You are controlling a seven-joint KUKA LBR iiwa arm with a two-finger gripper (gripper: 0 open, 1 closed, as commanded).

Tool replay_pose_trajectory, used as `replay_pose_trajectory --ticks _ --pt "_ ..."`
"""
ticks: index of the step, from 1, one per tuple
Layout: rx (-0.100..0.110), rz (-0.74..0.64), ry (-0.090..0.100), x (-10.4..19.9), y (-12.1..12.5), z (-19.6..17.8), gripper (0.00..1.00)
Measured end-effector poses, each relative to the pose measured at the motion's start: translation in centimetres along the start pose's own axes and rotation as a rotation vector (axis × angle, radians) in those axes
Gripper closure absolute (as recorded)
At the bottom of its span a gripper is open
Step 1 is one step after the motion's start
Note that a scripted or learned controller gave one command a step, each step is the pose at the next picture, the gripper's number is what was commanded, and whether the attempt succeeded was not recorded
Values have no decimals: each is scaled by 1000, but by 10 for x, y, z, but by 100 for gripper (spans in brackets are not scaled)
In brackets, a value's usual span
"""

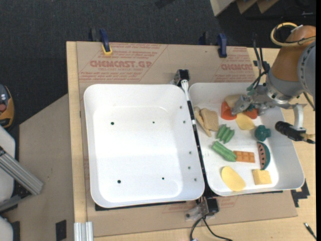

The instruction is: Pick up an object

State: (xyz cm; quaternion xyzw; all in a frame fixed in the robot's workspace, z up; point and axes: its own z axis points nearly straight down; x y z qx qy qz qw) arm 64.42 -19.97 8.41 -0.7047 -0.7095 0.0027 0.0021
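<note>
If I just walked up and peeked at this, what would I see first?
Probably the heap of colourful toy food in the right bin: green pieces, a yellow slice, a watermelon wedge. Next, the grey arm with the orange band reaching in from the right, its gripper down at the far end of the pile near a red piece. The left bin is a big white tray beside it.

One fixed camera looks down aslant on both white bins (95, 134).
</note>
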Motion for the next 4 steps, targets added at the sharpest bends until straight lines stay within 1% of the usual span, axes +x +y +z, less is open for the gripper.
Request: replay_pose_trajectory --ticks 1,2,3,4 --pt "-8 4 -1 -1 0 -12 100" --pt "-4 11 0 -26 -67 -1 100" --pt "-4 5 3 2 -69 -3 100" --pt "-6 -1 6 113 -109 -1 100"
